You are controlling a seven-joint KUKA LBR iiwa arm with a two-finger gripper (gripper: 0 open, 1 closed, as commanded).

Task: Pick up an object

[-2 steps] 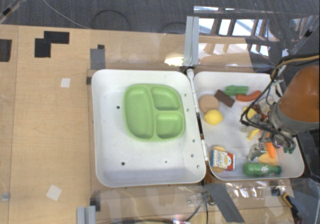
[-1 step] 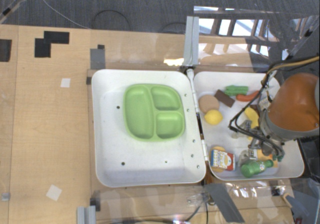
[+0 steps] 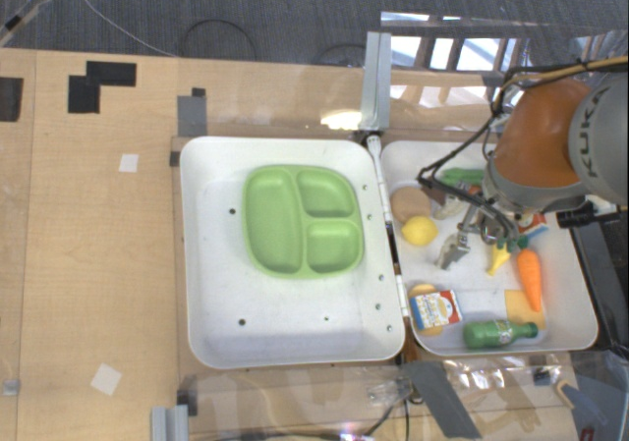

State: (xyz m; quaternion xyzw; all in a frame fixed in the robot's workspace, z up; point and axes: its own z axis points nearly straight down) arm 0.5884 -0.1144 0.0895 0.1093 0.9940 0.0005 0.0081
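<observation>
The right bin [image 3: 587, 326] holds several toy foods. A yellow lemon [image 3: 420, 230] lies near its left wall, with a brown round piece [image 3: 407, 201] just behind it. An orange carrot [image 3: 531, 277] lies toward the right, and a green bottle [image 3: 501, 333] lies on its side at the front. A small printed box [image 3: 435, 309] sits at the front left. My gripper [image 3: 459, 248] hangs low over the middle of this bin, just right of the lemon, and nothing is visibly held in it.
The left bin [image 3: 211, 331] holds a green divided plate [image 3: 302, 220]. A green item [image 3: 460, 176] lies at the back of the right bin, partly under the arm. A yellow block [image 3: 520, 306] sits by the carrot. Black cables loop around the wrist.
</observation>
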